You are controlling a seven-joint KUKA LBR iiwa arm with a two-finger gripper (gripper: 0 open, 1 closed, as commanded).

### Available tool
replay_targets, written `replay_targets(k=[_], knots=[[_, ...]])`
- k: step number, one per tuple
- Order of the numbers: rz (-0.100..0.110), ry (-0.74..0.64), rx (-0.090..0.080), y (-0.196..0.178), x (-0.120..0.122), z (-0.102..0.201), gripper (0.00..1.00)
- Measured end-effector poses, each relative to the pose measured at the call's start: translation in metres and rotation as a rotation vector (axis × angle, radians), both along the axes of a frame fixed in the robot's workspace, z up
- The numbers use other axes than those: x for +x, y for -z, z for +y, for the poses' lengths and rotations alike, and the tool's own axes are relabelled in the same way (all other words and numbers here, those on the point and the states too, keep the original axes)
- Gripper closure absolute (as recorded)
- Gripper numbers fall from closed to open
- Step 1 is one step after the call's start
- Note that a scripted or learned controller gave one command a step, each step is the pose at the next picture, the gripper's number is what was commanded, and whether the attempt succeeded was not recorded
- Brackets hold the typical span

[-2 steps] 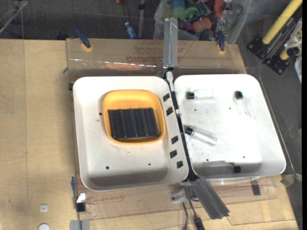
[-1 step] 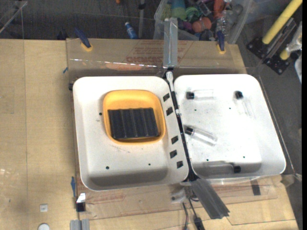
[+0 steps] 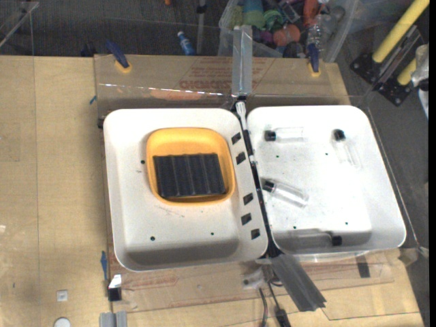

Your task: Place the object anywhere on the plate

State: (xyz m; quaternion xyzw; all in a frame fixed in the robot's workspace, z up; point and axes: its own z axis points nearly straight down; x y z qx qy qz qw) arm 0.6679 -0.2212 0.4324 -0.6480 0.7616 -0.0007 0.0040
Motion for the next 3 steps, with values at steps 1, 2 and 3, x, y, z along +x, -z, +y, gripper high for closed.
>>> replay_targets(k=[1,2,3], knots=[[-0.001,-0.408,-0.002,-0.003,0.000,0.000,1.00],[0.000,-0.650,-0.003,-0.003,0.000,0.008,1.00],[-0.002,-1.048,-0.007,-0.003,0.001,0.010,1.00]])
